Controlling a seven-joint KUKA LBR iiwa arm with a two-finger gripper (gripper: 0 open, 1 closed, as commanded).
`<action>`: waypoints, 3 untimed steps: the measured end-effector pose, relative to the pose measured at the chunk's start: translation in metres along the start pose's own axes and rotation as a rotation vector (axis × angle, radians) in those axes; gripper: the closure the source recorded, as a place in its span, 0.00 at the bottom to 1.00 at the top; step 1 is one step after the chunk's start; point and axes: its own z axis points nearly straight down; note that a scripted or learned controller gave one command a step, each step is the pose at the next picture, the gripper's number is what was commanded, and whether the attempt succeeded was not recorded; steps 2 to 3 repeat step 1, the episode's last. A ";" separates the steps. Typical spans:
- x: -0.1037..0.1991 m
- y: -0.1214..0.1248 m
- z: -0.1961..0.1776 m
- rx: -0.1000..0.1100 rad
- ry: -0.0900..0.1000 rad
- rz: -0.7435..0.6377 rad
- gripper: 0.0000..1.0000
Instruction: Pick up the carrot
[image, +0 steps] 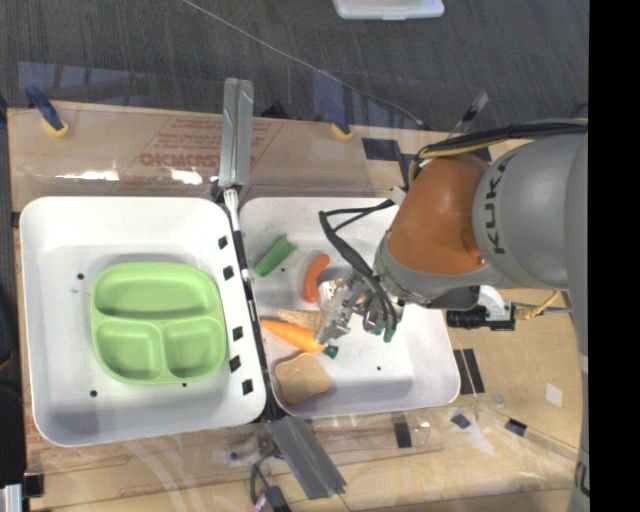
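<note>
Bench: a pale wooden top (120, 150) under clear sheeting, printed in red along its far side; dark floor shows beyond.
Left bin: a shallow white bin (50, 300) holding a green compartment tray (157, 322) with three recesses, set near its middle.
Right bin: a second white bin (425, 365) touching the first along a shared grey divider rail (237, 130).
Arm: the grey arm with its orange band (440, 215) leans in from the right and covers the right bin's far right corner.
Gripper: the gripper (345, 312) hangs low over the middle of the right bin; whether it is parted or closed, and whether it has hold of anything, cannot be told.
Carrot: the carrot (291, 333) lies flat on the right bin floor, pointing left toward the divider, its green-tipped end just beside the gripper.
Neighbours: a green block (274, 256) toward the far left, a red sausage-shaped piece (315, 276) near the gripper, a tan bread-like piece (302, 378) close to the near wall.
Open room: bare white floor lies in the right bin's near right part.
</note>
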 end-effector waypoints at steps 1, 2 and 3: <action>0.060 0.028 -0.042 -0.001 0.002 0.348 1.00; 0.060 0.028 -0.042 -0.001 0.002 0.348 1.00; 0.060 0.028 -0.042 -0.001 0.002 0.348 1.00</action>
